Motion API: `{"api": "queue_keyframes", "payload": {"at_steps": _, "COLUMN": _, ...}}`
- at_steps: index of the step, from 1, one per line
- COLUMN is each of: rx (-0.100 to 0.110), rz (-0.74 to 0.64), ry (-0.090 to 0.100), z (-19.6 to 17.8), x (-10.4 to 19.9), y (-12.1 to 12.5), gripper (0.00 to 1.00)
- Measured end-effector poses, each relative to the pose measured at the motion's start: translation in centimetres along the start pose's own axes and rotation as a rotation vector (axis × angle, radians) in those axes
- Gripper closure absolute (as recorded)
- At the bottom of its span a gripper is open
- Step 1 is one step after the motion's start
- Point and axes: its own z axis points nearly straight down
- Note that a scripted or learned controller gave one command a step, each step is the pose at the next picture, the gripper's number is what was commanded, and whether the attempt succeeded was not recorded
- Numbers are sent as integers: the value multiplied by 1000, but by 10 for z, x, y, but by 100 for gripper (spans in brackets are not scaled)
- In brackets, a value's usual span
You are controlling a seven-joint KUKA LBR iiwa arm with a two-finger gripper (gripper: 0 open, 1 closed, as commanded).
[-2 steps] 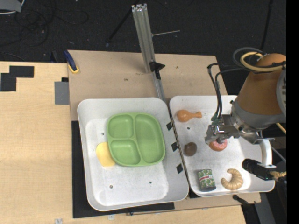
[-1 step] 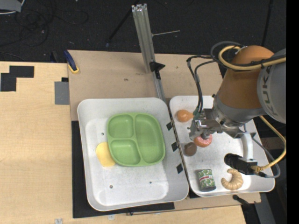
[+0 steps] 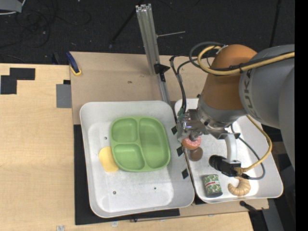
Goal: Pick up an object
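Leftward, the left bin (image 3: 91,115) holds a green divided plate (image 3: 140,143) with a yellow lump (image 3: 108,159) touching its left rim. The right bin (image 3: 270,189) holds a green can (image 3: 211,185) just beside a tan croissant shape (image 3: 239,187). Near its left wall a pink piece (image 3: 192,142) sits atop a brown piece (image 3: 195,153), directly under the end effector (image 3: 189,129). Whether that is apart or clamped, I cannot tell. Both bins rest on a pale wooden surface (image 3: 33,153). An aluminium post (image 3: 147,37) rises behind them against a dark background.
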Motion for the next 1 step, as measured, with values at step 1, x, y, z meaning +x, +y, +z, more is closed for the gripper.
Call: {"api": "queue_keyframes", "payload": {"at_steps": 1, "rx": -1, "rz": -1, "ry": 0, "z": 7, "x": 52, "y": 20, "gripper": 100}}
